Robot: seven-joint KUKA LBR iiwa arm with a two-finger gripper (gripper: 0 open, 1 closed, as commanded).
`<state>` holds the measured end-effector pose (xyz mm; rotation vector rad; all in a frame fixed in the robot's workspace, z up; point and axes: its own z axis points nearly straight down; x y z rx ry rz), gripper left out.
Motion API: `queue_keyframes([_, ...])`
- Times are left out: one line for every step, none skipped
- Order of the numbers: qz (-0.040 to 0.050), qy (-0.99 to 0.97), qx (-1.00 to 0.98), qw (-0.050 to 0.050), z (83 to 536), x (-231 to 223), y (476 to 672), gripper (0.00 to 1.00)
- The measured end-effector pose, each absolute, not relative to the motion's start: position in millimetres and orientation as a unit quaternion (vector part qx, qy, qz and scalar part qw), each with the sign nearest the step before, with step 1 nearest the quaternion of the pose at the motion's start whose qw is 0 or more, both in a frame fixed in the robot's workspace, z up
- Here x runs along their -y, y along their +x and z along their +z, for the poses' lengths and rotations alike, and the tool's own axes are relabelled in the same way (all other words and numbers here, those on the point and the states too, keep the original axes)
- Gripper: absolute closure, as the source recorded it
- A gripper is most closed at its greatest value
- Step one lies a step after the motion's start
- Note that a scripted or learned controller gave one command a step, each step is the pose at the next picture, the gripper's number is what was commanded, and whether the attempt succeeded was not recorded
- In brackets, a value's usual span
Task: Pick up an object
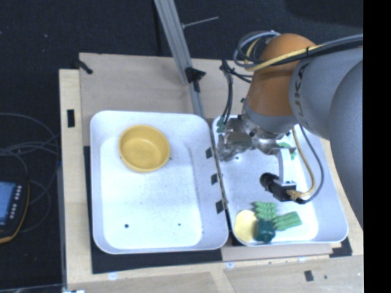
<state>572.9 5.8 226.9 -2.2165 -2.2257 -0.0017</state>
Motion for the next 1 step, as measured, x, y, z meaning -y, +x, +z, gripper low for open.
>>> queue_keyframes([-0.0011, -0.706, 0.709, 0.0, 243.4, -53.5, 568.2, 1.0])
